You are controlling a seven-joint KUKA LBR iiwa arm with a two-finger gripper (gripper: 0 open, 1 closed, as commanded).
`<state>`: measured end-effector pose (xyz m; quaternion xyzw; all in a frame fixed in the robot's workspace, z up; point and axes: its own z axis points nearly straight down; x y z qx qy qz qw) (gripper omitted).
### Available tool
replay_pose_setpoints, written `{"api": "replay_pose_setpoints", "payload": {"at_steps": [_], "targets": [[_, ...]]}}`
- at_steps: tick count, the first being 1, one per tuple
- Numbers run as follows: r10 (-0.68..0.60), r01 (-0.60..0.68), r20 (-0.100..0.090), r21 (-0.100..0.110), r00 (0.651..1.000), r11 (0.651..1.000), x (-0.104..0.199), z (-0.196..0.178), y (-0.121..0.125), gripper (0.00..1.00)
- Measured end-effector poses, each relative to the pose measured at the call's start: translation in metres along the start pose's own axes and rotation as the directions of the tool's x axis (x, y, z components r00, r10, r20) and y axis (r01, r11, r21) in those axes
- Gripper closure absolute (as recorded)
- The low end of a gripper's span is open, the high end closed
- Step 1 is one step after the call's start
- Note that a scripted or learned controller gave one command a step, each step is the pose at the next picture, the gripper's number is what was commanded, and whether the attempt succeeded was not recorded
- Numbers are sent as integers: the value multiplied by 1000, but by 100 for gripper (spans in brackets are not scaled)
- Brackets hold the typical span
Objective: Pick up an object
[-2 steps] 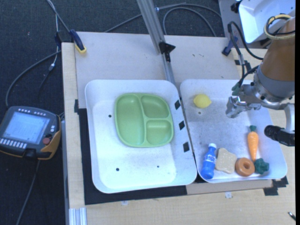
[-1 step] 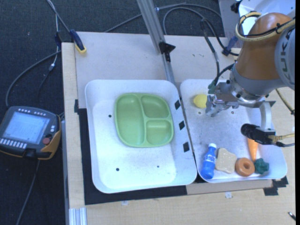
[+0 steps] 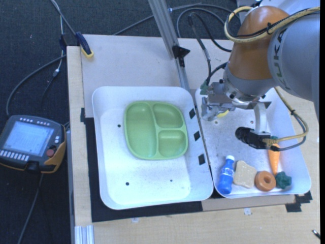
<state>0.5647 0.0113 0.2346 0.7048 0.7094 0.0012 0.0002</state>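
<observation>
The gripper (image 3: 213,109), grip state unreadable, hangs over a white bin (image 3: 222,139); the blue bottle (image 3: 227,175) points cap-first toward it.

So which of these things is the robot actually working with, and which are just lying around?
For the job: gripper, blue bottle, bread slice, doughnut, carrot, dark green piece, green plate.
Just lying about: handheld controller, blue clip.

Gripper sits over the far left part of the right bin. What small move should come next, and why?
Probably shift the gripper toward the near edge of the right bin, to above the blue bottle. The gripper hangs over bare bin floor, while the bottle, tan slice, orange ring and carrot lie clustered along the near edge; the bottle looks closest to it.
</observation>
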Motion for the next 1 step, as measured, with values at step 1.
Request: {"api": "replay_pose_setpoints", "payload": {"at_steps": [1], "targets": [[1, -1, 0, 1, 1000, 1000, 55, 11, 15, 100]]}}
